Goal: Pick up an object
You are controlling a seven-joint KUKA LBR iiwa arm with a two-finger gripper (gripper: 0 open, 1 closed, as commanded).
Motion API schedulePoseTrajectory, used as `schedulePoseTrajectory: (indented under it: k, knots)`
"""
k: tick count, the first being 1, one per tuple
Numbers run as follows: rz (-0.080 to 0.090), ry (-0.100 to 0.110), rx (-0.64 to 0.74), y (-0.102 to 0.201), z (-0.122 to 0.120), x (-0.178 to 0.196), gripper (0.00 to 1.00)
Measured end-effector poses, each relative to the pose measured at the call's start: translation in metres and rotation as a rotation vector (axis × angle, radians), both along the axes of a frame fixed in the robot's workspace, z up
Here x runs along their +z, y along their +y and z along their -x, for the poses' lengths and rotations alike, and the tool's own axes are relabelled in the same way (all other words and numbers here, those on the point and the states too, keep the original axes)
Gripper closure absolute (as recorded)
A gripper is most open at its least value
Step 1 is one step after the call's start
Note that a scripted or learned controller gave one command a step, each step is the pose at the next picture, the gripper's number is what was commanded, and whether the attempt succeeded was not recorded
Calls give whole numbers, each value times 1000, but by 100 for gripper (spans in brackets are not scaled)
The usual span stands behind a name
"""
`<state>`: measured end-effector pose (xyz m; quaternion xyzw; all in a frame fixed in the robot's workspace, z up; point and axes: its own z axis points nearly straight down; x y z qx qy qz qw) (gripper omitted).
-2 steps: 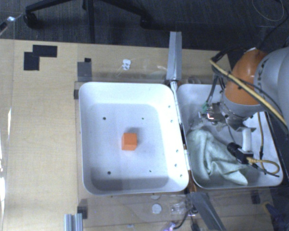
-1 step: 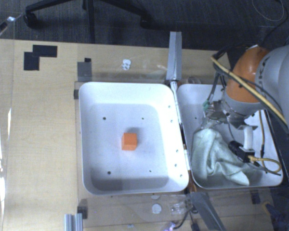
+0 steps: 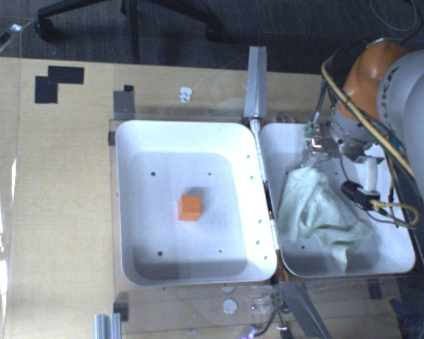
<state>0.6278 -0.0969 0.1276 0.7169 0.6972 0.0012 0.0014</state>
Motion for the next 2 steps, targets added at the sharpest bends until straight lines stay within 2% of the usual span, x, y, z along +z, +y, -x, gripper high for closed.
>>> schedulePoseTrajectory:
  k: [1, 2]
  knots:
    - [1, 0, 180, -24, 12, 28, 100]
    - [1, 1, -11, -25, -23, 76, 100]
